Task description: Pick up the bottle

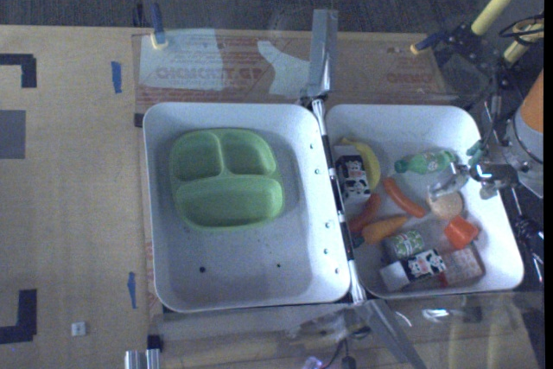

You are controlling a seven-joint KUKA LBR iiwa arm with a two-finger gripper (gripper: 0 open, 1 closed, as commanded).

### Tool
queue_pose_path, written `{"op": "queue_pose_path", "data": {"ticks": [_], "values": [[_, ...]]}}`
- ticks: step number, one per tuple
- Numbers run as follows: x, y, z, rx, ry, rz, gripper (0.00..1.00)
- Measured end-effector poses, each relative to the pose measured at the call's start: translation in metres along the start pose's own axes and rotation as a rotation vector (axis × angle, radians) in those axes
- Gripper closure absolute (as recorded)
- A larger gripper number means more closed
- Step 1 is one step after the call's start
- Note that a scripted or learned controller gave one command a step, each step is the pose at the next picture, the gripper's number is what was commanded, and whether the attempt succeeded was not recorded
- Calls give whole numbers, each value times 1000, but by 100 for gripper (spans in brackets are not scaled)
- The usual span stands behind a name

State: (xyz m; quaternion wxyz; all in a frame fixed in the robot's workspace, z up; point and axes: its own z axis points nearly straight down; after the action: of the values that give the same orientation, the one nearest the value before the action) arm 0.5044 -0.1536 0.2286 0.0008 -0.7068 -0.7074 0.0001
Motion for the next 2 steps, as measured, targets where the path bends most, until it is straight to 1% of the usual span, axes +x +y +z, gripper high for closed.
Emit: {"op": "queue_pose_path", "data": {"ticks": [1, 2], "values": [[-24, 73, 43, -2, -1, 213, 0], [-29, 50, 57, 1, 0, 234, 0]]}}
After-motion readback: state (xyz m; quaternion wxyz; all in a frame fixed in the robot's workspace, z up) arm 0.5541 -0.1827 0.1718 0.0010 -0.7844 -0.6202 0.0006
